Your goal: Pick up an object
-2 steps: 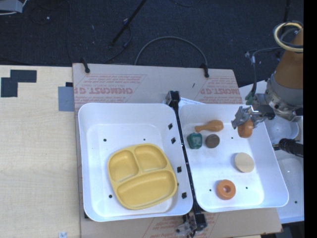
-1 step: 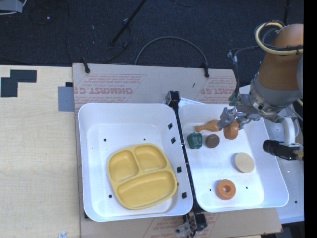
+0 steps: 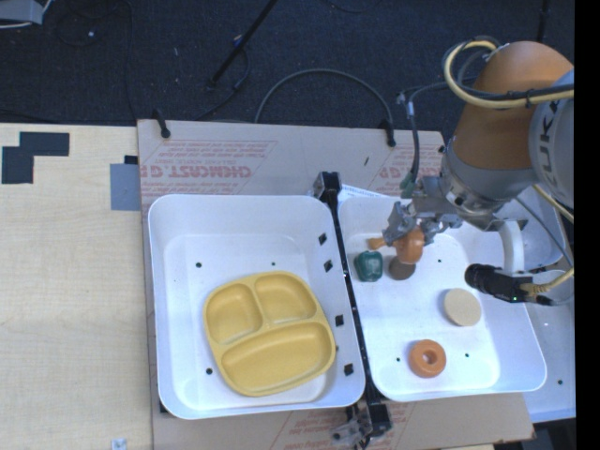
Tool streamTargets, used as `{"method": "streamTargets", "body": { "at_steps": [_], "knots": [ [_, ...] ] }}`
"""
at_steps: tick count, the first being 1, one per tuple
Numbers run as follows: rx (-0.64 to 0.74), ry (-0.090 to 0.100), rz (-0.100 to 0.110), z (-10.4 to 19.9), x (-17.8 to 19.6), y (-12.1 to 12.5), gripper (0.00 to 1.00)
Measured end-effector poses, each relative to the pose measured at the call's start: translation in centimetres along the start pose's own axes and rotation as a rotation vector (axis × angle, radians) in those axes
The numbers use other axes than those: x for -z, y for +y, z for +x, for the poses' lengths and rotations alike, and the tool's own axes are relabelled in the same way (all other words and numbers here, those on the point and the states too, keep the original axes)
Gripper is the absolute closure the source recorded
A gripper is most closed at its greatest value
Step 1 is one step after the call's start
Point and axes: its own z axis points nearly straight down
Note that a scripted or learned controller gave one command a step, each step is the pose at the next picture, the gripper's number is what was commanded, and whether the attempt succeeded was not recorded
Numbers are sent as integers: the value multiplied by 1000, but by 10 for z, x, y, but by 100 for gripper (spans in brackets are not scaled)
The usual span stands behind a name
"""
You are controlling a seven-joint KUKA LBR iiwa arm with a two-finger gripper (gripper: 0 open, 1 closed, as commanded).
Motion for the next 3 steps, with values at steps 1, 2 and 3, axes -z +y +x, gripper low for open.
{"method": "streamTargets", "body": {
  "at_steps": [1, 2, 3],
  "knots": [
    [1, 1, 1, 43, -3, -1, 100],
    [1, -1, 1, 99, -20, -9, 100],
    [1, -1, 2, 141, -25, -14, 100]
  ]
}}
